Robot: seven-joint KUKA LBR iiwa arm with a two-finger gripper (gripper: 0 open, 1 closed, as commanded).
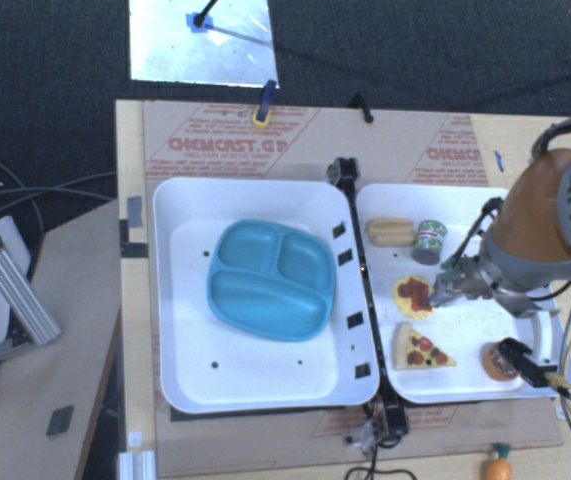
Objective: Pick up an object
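So you've got two white bins side by side. The left bin (180,368) just has the blue divided tray (270,278) sitting in the middle, and I'd guess that's the drop-off side since nothing loose is in it. All the grabbable stuff is in the right bin (465,196): a tan bread roll (391,232) and a small green can (429,240) up near the far wall, a round pizza piece (413,295) mid-bin, a pizza slice (422,350) nearer the front, and an orange-brown round thing (499,361) in the front right corner. They're spread out with gaps, which should make single picks easier.

The gripper (449,290) is down low in the right bin, right at the round pizza piece's right edge, so that looks like your target. It seems to be touching or just beside that edge, not centred over it. Honestly you can't tell from this angle what the grasp is doing; the wrist hides too much.
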